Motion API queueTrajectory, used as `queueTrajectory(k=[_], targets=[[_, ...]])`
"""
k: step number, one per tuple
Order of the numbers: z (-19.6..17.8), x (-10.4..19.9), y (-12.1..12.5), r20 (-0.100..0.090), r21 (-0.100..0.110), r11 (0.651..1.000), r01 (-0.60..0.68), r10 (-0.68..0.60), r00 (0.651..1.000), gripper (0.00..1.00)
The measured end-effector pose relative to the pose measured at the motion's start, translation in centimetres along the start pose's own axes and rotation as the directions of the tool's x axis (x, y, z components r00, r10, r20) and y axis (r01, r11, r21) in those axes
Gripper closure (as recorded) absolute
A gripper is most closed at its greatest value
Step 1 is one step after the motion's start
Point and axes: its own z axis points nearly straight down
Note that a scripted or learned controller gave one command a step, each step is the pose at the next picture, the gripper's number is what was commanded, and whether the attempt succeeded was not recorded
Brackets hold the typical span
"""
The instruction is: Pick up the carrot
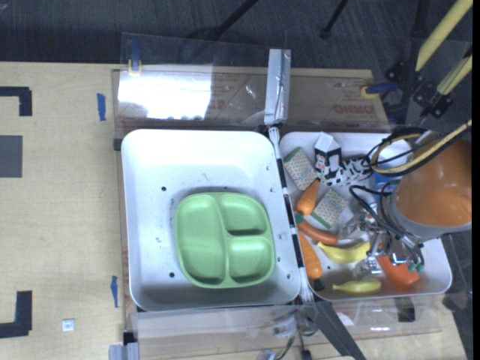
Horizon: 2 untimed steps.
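The arm's claw (pixel 379 240) hangs low in the right bin (pixel 442 280), among bananas (pixel 343 253), a hot dog (pixel 322 234) and small cartons; whether it is open or closed cannot be told. The carrot (pixel 307 199) lies near that bin's left wall, apart from the claw. A green divided plate (pixel 223 238) sits in the left bin (pixel 150 163).

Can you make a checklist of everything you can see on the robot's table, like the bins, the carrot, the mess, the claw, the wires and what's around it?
Surface: wooden bench with two white bins, left bin and right bin.
Job's things: carrot lies in the right bin by the divider.
Clutter: green plate in the left bin; milk carton, bananas and other toy food in the right bin.
Gripper: gripper hangs low over the right bin, beside the carrot, not on it.
Cables: black cables loop by the arm.
Surroundings: dark carpet, stand legs.
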Motion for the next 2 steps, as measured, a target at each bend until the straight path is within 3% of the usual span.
queueTrajectory(k=[1, 2], targets=[[-1.11, -0.17, -0.01, 0.006, 0.001, 1.000, -0.003, 0.003, 1.000, 1.00], [-1.36, -0.51, -0.01, 0.017, 0.001, 1.000, -0.003, 0.003, 1.000, 0.00]])
